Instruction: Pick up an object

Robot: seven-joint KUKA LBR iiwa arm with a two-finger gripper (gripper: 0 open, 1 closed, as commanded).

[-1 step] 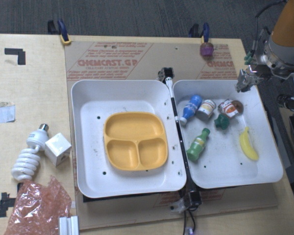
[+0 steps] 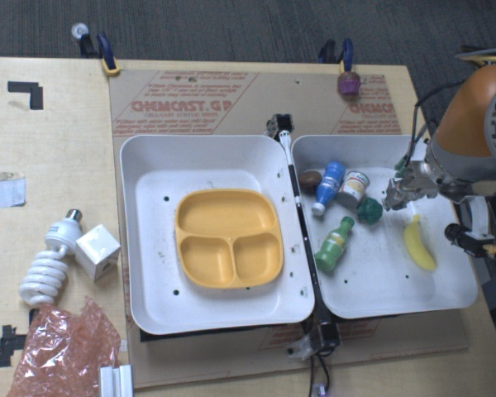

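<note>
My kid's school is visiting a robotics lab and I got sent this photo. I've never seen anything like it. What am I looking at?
This is one photo from a camera fixed above a workbench, looking down at a slant. The grey and orange shape at the right is a robot arm. Its gripper, a two-finger claw, hangs over the right bin. I cannot tell whether it grips anything.

Two shallow white bins sit side by side. The left bin holds a yellow divided plate. The right bin holds a blue bottle, a green bottle, a small can, a dark green ball, a brown object and a banana.

On the bench to the left lie a spiral light bulb, a white cube and crumpled plastic wrap.
</note>
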